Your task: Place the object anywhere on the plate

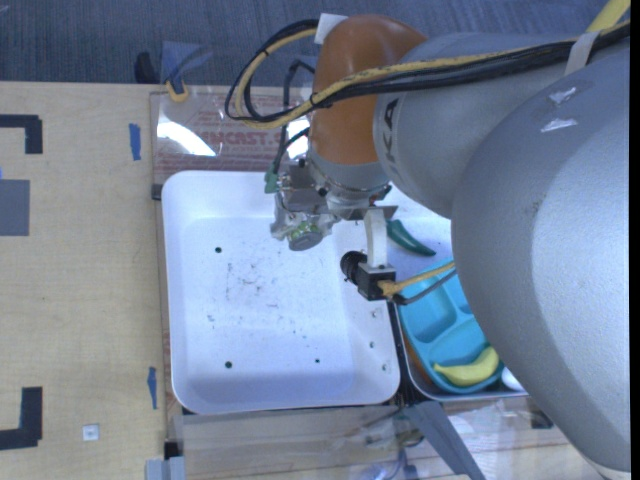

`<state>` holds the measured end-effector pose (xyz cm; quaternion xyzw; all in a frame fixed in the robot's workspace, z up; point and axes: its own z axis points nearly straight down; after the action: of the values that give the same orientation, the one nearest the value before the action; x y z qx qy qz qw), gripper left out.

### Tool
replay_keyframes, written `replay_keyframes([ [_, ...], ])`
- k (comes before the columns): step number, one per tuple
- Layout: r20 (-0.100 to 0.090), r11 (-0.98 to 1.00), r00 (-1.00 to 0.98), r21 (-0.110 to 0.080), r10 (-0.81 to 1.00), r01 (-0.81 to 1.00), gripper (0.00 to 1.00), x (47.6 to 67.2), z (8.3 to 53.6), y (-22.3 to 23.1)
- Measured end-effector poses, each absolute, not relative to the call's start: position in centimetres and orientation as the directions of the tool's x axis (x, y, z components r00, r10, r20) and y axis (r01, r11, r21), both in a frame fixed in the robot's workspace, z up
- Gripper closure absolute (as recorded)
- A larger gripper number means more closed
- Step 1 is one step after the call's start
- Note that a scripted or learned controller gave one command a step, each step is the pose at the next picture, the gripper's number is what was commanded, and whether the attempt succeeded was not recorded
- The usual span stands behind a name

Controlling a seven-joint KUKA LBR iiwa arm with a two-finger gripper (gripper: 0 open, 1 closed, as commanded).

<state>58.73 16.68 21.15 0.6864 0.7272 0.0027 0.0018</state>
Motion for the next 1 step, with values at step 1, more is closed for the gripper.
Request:
replay_keyframes([
  [1, -0.003, 0.107, -0.107, -0.005, 0.994, 0.994, 1.0, 54.87, 18.25, 12.6],
])
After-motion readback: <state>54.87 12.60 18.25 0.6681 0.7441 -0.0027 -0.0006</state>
